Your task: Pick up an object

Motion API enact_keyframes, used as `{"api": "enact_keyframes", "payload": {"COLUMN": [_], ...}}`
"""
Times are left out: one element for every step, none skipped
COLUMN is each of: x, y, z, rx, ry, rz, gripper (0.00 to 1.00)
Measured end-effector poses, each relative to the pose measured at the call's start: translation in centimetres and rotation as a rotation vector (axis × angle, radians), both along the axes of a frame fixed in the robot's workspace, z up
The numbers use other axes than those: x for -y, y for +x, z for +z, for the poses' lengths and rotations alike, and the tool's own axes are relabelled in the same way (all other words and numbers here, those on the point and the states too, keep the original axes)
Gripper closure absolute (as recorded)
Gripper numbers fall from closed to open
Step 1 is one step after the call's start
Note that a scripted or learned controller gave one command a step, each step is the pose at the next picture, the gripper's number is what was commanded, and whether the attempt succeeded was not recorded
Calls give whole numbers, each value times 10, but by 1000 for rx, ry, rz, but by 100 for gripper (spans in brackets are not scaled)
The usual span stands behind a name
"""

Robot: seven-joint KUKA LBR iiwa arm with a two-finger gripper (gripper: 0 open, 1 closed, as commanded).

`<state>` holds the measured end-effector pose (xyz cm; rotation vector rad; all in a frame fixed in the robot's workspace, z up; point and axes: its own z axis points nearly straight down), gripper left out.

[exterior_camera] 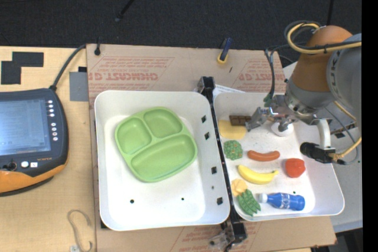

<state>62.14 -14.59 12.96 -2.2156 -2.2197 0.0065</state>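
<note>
Grey tool [267, 117] hovered over the right bin [331, 198] near the brown block [238, 121], its grip state impossible to tell; nothing looked lifted yet.

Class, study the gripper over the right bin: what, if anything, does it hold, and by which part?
It cannot be told. The gripper hangs over the right bin near the brown block, with nothing visibly between its fingers.

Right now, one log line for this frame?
hand: over right bin, near brown block | holding: nothing seen | sausage, banana, tomato: untouched
</note>
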Motion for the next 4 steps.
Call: {"api": "enact_keyframes", "payload": {"x": [-2, -2, 5, 13], "y": [0, 1, 10, 14], "z": [-44, -31, 20, 80], "rx": [2, 4, 10, 10], "ry": [0, 1, -2, -2], "rz": [0, -1, -3, -2], "gripper": [0, 100, 100, 100]}}
